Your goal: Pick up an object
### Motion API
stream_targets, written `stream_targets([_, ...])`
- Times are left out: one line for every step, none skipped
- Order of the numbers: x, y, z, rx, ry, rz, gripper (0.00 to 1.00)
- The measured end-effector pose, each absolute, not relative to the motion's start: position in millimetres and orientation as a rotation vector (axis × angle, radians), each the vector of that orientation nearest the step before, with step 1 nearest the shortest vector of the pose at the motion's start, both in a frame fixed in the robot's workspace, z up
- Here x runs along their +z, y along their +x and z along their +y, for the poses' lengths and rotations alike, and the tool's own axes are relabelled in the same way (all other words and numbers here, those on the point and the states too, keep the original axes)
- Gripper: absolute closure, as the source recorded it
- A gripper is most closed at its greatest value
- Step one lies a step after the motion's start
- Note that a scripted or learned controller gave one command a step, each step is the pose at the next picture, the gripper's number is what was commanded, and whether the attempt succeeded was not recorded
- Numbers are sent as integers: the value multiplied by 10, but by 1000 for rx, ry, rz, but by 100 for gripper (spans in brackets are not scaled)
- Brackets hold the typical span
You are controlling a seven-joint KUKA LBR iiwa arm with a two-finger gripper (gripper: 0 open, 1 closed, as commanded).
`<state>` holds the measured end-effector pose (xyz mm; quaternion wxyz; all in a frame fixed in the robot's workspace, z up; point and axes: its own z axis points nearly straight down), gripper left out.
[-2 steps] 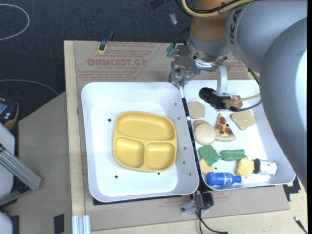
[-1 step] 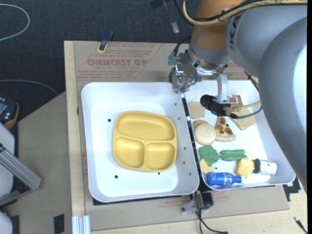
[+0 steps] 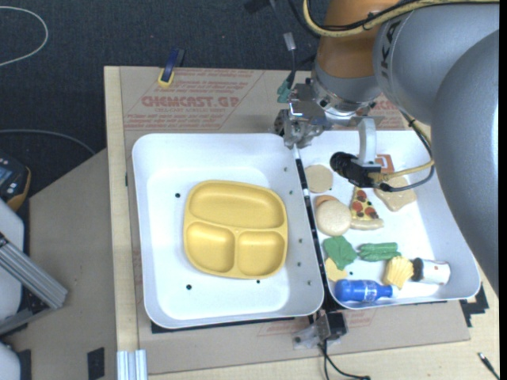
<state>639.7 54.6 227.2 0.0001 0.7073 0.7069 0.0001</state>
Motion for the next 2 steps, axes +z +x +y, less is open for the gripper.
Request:
stream_targets([2219, 6403, 621, -4, 2222, 2224, 100])
stream_targets([2269, 6598, 558, 4, 2218, 2220, 100])
